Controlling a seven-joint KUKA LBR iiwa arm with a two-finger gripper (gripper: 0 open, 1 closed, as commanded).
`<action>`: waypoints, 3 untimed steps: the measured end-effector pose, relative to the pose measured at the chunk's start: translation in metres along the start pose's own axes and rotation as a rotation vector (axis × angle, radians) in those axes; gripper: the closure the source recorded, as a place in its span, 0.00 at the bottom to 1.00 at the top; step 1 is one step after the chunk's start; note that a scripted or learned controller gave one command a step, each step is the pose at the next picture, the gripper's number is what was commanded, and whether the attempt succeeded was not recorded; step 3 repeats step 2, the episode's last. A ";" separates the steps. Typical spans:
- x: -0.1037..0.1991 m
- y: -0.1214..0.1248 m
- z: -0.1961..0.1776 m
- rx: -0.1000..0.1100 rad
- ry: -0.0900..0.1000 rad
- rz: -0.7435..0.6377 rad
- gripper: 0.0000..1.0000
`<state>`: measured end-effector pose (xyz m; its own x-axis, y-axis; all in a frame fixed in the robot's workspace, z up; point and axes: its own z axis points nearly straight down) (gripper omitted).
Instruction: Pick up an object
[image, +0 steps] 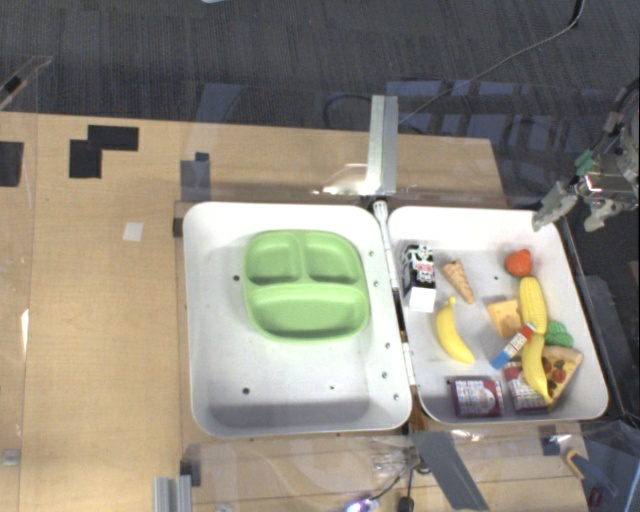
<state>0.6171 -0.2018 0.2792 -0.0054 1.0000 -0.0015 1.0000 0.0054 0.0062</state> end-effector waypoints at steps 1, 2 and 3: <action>0.000 0.000 0.000 0.000 0.000 0.000 0.00; 0.080 0.053 0.124 0.002 0.002 0.006 0.00; 0.080 0.053 0.124 0.002 0.002 0.006 0.00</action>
